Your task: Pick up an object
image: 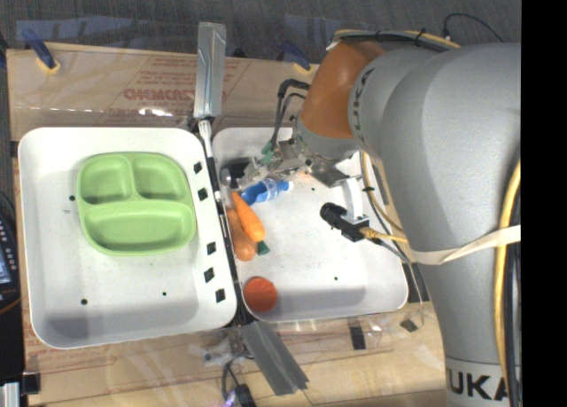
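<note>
A: We see the arm (416, 130) over the right bin (354, 294); its gripper (276, 164) sits low beside the blue object (264, 191).

B: Open or closed, we cannot tell. The carrot (246, 217) lies at the gripper's six o'clock.

We see two white bins: left bin (53, 246) & right bin (345, 285), both smooth plastic w/ a soft sheen. The green divided plate (137, 201) looks like matt plastic. The carrot (246, 219) & the orange ball (260, 293) look smooth, prob. plastic. The blue item (266, 191) is glossy. The arm (452, 148) has a satin grey shell w/ a shiny orange band (337, 95). The counter (106, 77) shows pale wood under a clear, glossy film.
</note>
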You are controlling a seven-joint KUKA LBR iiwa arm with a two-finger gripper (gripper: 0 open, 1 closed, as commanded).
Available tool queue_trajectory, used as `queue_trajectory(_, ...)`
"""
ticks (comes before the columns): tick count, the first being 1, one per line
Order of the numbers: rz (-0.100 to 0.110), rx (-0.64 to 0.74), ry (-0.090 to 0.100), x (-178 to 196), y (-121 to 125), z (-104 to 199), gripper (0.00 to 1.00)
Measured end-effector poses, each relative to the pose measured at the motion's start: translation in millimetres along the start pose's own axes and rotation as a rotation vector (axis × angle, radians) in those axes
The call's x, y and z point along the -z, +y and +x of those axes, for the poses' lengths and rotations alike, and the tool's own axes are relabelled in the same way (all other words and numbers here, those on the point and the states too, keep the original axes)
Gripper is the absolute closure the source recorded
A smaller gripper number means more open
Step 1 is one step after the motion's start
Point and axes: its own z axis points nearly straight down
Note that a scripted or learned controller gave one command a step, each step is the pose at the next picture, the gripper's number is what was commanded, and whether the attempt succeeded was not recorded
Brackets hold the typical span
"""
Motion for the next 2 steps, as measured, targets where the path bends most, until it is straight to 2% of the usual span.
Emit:
queue_trajectory(1, 0.005, -0.053, 0.003, 0.5, -6.9, -2.0, 0.00)
queue_trajectory(2, 0.004, -0.039, 0.005, 0.8, -13.4, -3.8, 0.00)
